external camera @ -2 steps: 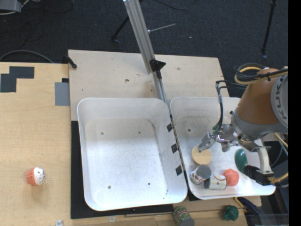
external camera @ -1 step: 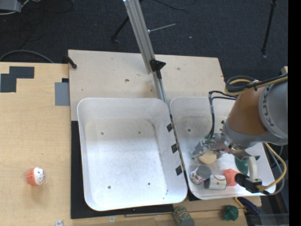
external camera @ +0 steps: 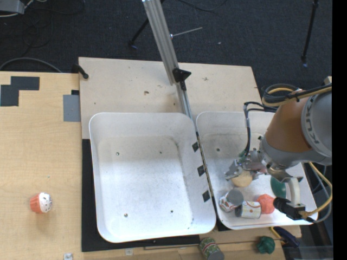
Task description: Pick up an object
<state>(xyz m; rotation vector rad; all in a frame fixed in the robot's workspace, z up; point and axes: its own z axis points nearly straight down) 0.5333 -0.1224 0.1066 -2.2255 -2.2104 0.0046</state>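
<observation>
Tan rounded object (external camera: 242, 180) is lying in the right-hand white bin (external camera: 217, 129), directly under the claw (external camera: 242, 167), which is reaching in from the right and hanging just above it, perhaps touching. Whether the claw is wide or narrow cannot be told. Other small objects are sitting just beyond, toward the bin's near edge.

Arm (external camera: 295, 131) reaches into right bin (external camera: 217, 129); gripper (external camera: 238, 169) low above tan object (external camera: 242, 180). Grey cup (external camera: 234, 198), red object (external camera: 265, 202) nearby. Left bin (external camera: 108, 124) alongside.
</observation>
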